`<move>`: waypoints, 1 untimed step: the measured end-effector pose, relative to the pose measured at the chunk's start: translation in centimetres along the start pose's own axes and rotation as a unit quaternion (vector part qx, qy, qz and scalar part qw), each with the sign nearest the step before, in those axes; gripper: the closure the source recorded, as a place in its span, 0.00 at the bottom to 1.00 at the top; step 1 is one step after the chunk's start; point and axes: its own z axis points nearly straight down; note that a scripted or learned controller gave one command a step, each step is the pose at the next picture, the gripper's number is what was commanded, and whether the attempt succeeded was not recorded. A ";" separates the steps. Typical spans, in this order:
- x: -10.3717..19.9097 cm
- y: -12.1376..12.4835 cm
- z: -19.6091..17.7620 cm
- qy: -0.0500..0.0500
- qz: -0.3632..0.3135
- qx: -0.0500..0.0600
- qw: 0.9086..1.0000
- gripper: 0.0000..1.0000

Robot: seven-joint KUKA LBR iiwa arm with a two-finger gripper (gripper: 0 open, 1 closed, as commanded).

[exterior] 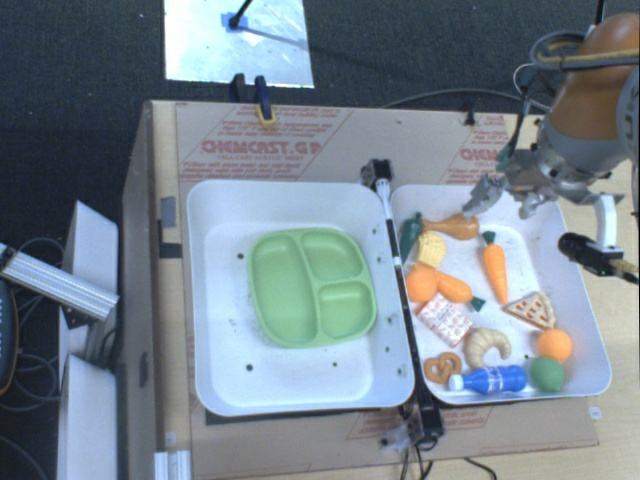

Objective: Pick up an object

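While the gripper (506, 194) hangs above the far edge of the right bin (590, 340), its two grey fingers (483, 197) are spread apart with nothing between them. One finger points toward the chicken drumstick (452, 228), which lies just below and to the left of it; whether they touch cannot be told. Behind the gripper, the grey arm (585, 118) with its orange band rises to the upper right.

Toy foods crowd the right bin. Beside the drumstick lie a dark green pepper (410, 235) and a yellow corn cob (432, 249). An orange carrot (494, 270) lies lengthwise near the middle. Toward the left wall sit an orange ball (421, 285) and a second orange piece (455, 288), with a red-and-white patterned packet (444, 319) just below them. Nearer the front are a croissant (486, 344), a pretzel (441, 369), and a blue bottle (490, 379) lying on its side. On the right side rest a pizza slice (530, 310), a small orange fruit (554, 344) and a green ball (547, 372).

To the left, the other white bin (225, 368) holds a light green divided plate (312, 285) with three compartments. Both bins rest on a brown cardboard sheet (300, 138) printed with red lettering.
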 end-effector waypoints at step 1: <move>-8.7 0.0 13.9 0.000 0.000 0.000 1.000 0.00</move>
